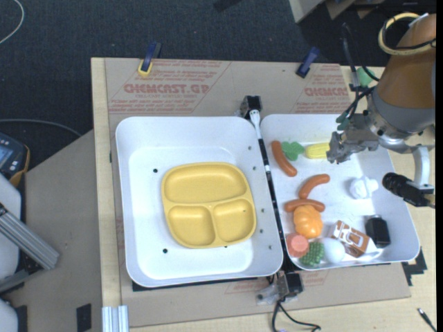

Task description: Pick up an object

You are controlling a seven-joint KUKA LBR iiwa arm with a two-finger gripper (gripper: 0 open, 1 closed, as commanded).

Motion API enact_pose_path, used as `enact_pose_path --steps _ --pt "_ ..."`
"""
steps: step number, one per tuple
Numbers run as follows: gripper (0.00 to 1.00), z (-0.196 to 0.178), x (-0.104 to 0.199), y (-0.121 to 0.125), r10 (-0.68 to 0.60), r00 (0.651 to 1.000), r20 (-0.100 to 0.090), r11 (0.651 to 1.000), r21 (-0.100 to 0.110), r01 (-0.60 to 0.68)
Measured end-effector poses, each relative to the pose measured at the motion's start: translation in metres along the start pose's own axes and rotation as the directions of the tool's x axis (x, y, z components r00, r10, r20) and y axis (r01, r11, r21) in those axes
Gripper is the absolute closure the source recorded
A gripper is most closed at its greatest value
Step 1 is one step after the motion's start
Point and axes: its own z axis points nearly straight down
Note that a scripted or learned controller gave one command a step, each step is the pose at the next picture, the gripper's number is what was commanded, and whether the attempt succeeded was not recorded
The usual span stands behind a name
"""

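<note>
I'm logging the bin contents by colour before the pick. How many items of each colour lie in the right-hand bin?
Orange or red: 5 (sausage, sausage, sausage, round fruit, small disc)
Green: 2 ()
Yellow: 1
White: 2 ()
Black: 1
Brown-and-white packet: 1
Total: 12

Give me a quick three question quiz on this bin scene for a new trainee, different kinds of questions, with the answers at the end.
1. True or false: the yellow divided tray lies in the right bin.
2. Multiple choice: the gripper is nearest which item? A) the broccoli B) the yellow corn piece C) the black block
3. Fill in: the tray has ___ compartments.

Key
1. False; it lies in the left bin.
2. B; the gripper is at the far end of the right bin, just right of the corn piece in the camera view.
3. Three: one long, two smaller.
</note>
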Motion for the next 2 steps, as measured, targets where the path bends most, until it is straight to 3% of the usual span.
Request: enact_pose_path --steps 2 --pt "1.0 0.004 0.109 0.028 -0.002 1.0 -0.002 1.0 0.0 0.002"
